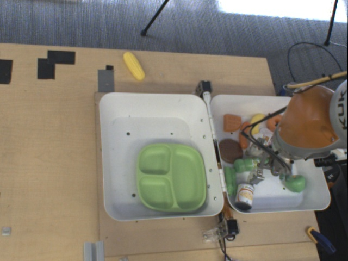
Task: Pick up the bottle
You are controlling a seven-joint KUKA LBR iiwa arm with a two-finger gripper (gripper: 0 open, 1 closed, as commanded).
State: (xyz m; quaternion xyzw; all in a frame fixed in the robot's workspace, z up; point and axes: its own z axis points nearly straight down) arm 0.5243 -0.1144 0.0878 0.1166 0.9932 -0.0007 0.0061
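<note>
A wooden surface (49, 162) seen from above at a slant carries 2 shallow white bins side by side. The left bin (117, 145) holds a light green divided plate (172, 176) with 3 compartments, lying flat toward the bin's 5 o'clock corner.

The right bin (315, 197) holds a small clutter of items. The bottle (245, 195), small with a white label and a dark cap, lies on its side near the bin's 7 o'clock corner, close to the front wall. Just above it sits a green item (244, 166), and a dark brown round piece (230, 150) lies at 10 o'clock from the bottle. An orange block (232, 122) rests near the bin's back wall, with a yellow item (257, 118) just beside it. Another green piece (296, 184) lies at 3 o'clock from the bottle.

The grey arm with its orange band (307, 119) reaches in from 3 o'clock and hangs over the right bin. The claw (267, 166) points down among the items, at 1 o'clock from the bottle and apart from it; I cannot tell whether it is wide or narrow.

A yellow corn-shaped toy (134, 66) lies on the surface beyond the left bin, at 12 o'clock.
</note>
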